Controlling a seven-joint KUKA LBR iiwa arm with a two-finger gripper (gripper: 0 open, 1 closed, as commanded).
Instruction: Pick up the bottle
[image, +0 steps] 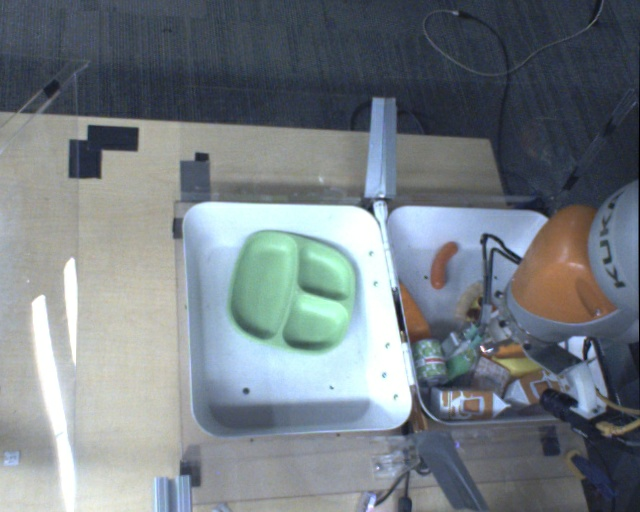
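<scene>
**Claw down in the right bin's clutter, bottle lying just beside it**

You have the grey arm with its orange band (562, 275) reaching in from the right, its wrist bent low over the front half of the right shallow white bin (470, 225). The claw (482, 338) sits buried among the objects there, and you cannot tell from this view how it is set or whether it has anything.

The thing you want looks to be the small bottle with a white and orange-brown label (468, 403), lying on its side against the right bin's front wall. Its long axis runs roughly left to right, along that wall. From the claw it lies toward the front of the bin, close by, so the coming move is likely a short shift forward and down, with the grip set across the bottle's narrow width.

Mind the crowd around it: a green and white can (432, 358) just to the left, an orange carrot-shaped piece (412, 317) along the divider, and a red-orange sausage (443, 264) well apart near the back. The left bin (210, 400) holds a pale green divided tray (293, 290), out of your way on the counter (110, 330).
</scene>
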